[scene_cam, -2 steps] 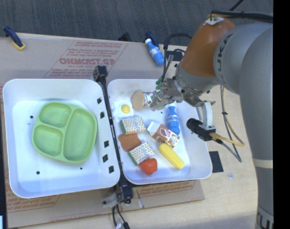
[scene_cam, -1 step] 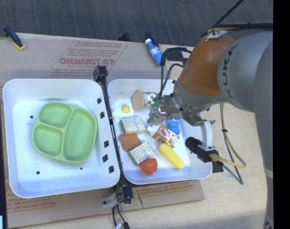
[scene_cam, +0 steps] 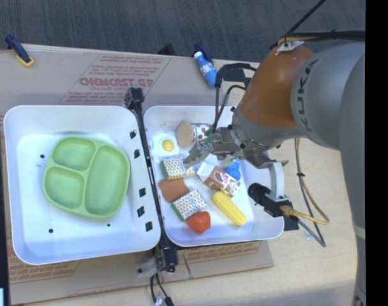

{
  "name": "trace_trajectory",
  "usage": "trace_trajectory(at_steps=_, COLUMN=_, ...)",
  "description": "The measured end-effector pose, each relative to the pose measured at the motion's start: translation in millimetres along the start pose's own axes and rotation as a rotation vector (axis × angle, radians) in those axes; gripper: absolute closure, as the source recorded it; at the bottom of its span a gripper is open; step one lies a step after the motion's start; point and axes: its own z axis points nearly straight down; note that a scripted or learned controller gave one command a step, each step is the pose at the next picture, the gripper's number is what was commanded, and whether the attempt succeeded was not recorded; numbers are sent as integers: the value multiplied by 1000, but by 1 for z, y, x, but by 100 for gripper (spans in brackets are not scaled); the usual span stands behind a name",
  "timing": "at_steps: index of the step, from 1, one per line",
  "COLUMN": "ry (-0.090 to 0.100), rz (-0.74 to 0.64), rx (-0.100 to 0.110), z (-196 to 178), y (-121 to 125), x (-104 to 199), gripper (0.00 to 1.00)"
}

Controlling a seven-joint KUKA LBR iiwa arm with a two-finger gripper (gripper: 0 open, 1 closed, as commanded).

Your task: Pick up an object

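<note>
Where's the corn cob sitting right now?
The corn cob lies in the right bin, toward its front right corner in the camera view, just right of the tomato and below the small printed carton.

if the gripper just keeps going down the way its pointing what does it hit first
Most likely the small white block lying just below the gripper, with the checkered waffle piece close beside it in the right bin. Depth is hard to judge from above, so this is a guess.
</note>
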Motion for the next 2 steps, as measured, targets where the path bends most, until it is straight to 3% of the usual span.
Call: trace_trajectory(at_steps=2, ry=0, rz=0, rx=0, z=0, y=0, x=0, gripper=0)
